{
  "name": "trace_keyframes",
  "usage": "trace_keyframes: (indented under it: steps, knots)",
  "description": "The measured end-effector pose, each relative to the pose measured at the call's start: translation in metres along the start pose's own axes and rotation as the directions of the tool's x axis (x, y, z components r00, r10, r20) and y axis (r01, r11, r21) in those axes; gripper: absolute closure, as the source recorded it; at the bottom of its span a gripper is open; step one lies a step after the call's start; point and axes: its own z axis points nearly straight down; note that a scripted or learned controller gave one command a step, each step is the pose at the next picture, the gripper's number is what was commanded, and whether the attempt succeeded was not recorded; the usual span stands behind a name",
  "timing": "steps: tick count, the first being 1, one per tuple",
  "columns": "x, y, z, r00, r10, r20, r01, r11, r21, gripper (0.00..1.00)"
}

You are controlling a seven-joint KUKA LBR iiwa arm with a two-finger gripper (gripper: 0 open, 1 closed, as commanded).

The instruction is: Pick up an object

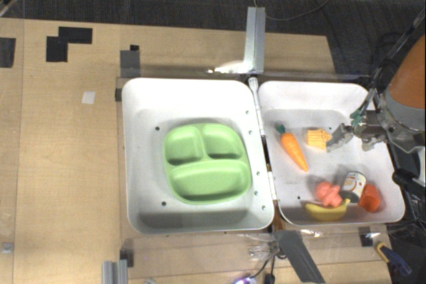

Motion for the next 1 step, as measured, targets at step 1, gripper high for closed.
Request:
trace_keyframes:
  steps: [1]
  knots:
    - [0.0614,0.03,0.1119,0.974,-0.227,0.005,0.227,0.974,-0.012,0.0]
